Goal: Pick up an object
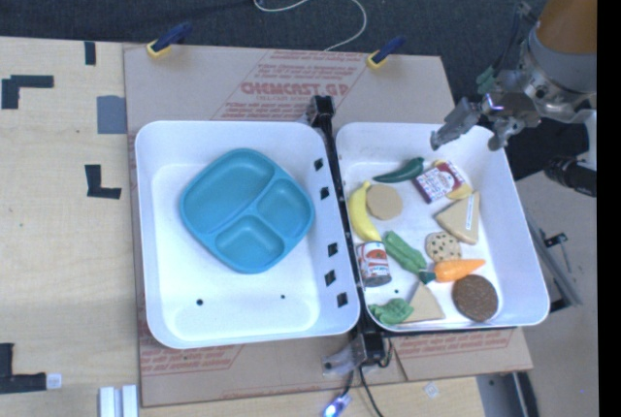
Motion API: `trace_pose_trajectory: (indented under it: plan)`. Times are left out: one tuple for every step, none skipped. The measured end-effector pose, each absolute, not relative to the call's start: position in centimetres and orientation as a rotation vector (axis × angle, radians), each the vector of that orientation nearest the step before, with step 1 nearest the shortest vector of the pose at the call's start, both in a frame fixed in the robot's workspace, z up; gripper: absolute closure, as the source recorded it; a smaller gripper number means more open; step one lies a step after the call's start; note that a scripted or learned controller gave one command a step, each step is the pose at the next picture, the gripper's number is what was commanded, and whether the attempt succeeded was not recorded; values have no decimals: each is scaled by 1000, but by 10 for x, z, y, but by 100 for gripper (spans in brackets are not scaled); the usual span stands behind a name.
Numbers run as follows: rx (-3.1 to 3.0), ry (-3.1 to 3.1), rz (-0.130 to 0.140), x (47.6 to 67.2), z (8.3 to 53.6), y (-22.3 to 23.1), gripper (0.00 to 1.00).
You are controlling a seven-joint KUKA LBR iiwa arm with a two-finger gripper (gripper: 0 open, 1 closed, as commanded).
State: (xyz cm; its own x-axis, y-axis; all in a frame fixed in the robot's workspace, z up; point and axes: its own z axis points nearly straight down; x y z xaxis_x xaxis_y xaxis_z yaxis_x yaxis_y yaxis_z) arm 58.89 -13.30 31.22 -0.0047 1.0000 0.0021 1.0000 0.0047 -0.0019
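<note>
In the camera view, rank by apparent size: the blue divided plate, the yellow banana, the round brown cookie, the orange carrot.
1. Blue divided plate
2. Yellow banana
3. Round brown cookie and orange carrot: look alike, not ranked.

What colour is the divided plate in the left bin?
Light blue; the divided plate shows plainly in the camera view, lying in the left bin.

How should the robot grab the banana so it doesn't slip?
Probably best across its middle, coming straight down from above. The banana lies flat in the right bin, curving along the left wall, so its thin width suits a pinch from the gripper. One finger has to fit between banana and wall, the other between banana and the round cookie beside it, which looks tight.
</note>
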Motion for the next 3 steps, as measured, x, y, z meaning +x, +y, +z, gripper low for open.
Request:
trace_pose_trajectory:
  plan:
    - [-2216, -2224, -1, 533, 329, -103, 0]
    - [-2213, -2235, -11, 483, 413, -31, 0]
    - [-2218, -2225, 2, 484, 418, -35, 100]
